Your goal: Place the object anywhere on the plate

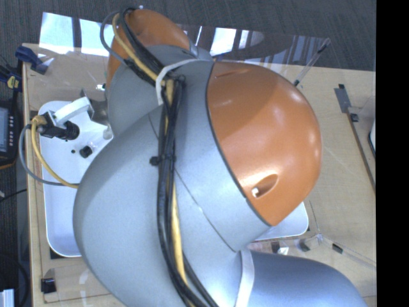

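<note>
Most of the camera view is taken up by the arm (192, 190), whose grey links and large orange cap (268, 139) are seen close to the lens, crossing from the 5 o'clock corner up toward 11 o'clock. A bundle of black and yellow cables (167, 171) is run along the grey body and looped over a second orange section (150, 31) at 12 o'clock. The end effector is hidden beneath the arm, so it cannot be told how far it is open or whether anything is held in it. At 9 o'clock a white bin (61, 216) is seen on the wooden surface (339, 120), its left rim and lower corner showing past the arm. Against the bin's upper part, white and black fittings (67, 123) with a yellow cable are seen; whether they belong to the wrist cannot be told. The object and the plate cannot be made out, so their position relative to the end effector cannot be told. At 4 o'clock a corner of a second white bin (297, 226) is visible beneath the orange cap.
</note>
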`<state>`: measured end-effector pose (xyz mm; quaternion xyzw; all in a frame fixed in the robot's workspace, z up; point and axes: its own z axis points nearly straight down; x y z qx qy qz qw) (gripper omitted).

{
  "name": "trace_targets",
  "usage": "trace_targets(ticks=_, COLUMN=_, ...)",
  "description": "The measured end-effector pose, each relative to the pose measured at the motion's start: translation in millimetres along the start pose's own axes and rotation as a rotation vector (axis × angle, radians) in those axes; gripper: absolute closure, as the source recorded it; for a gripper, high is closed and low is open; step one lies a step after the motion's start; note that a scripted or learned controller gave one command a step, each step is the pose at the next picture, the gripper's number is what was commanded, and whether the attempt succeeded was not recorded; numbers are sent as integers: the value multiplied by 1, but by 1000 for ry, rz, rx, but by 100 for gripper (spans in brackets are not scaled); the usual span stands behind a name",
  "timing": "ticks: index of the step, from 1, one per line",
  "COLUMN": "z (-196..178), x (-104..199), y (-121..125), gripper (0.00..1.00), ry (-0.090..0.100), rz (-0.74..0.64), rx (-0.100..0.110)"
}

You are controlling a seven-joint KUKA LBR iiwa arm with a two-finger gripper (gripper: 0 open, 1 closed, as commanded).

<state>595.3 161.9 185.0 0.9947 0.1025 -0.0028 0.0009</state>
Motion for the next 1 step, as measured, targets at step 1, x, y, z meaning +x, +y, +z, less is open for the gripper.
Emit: trace_targets(ticks=1, z=-11, x=0, y=0, gripper=100, ry=0, rz=-7, rx=-4)
